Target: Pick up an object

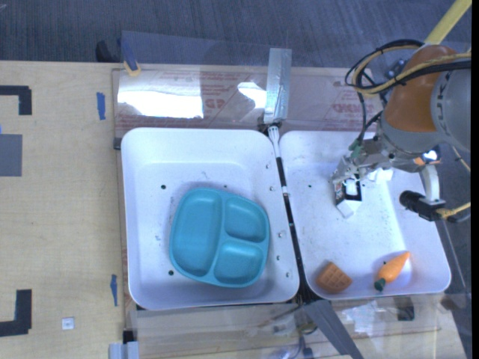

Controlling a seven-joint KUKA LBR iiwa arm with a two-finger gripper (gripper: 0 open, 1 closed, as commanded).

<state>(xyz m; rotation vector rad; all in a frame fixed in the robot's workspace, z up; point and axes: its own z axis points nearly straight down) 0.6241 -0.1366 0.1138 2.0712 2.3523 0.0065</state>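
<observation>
Pale wood makes up the counter (pixel 52 223), with black corner marks and bits of blue tape on its left side, and two shallow white bins sit on it side by side. Sheets of clear plastic stand behind the bins, catching the light.

The left bin (pixel 142 155) holds a teal divided plate (pixel 219 235), three compartments, lying slightly askew in the middle of the floor.

The right bin (pixel 314 155) has two small things near its front edge: an orange waffle-textured piece (pixel 333 277) towards the front left, and a toy carrot (pixel 392 268) with a green end at the front right, well apart from each other.

The grey arm (pixel 419 96), with its orange band and looped black and yellow cables, reaches in from the right. Its tool (pixel 349 190) hangs over the upper middle of the right bin, well away from both small things at the front. Something small, white and black, sits at the tip of the tool, but from this angle I cannot tell whether the tool is parted or closed.
</observation>
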